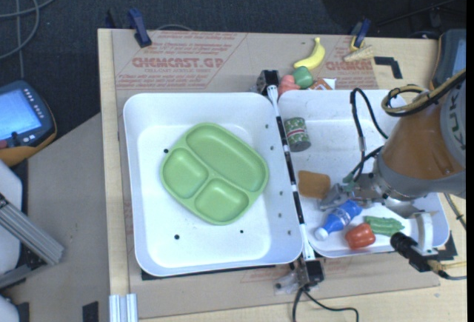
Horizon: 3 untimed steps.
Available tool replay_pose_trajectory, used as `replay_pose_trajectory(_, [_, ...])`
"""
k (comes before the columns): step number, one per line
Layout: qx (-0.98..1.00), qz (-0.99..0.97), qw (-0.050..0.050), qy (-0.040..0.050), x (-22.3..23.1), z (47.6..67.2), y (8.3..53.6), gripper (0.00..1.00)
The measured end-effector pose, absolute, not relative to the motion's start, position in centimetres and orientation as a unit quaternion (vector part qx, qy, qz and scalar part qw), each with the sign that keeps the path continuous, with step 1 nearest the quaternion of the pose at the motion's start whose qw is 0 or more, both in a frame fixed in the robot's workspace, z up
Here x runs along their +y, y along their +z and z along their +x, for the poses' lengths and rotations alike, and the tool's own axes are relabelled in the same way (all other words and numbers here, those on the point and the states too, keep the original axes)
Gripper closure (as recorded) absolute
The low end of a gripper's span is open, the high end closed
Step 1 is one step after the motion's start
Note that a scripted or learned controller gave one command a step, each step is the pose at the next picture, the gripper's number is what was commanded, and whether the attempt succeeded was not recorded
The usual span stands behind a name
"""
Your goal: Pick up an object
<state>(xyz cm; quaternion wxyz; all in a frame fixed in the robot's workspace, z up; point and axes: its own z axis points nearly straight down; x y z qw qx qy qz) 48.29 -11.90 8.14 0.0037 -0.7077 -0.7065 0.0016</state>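
The arm (433, 143) is a thick, rounded limb with a smooth casing. Its broad lower segment is orange-brown, and the wrist section beneath it is grey metal. A light grey upper link shows above the orange part, toward the frame's edge. Black cables (361, 128) loop from the orange segment and trail to the wrist, with a pale ringed connector near their top. The end effector (342, 193) is a cluster of grey metal parts below the wrist.

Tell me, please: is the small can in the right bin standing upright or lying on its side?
Lying on its side. The can shows its long green-labelled side to the camera, on the floor of the right bin.
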Motion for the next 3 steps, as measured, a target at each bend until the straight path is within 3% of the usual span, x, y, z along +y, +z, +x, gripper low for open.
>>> replay_pose_trajectory(1, [-0.707,-0.708,0.000,-0.0004,-11.9,48.5,9.4,1.00])
replay_pose_trajectory(2, [-0.707,-0.707,-0.005,-0.0014,-16.0,53.8,14.3,1.00])
replay_pose_trajectory(3, [-0.710,-0.704,-0.002,-0.0027,-7.1,54.5,18.9,1.00])
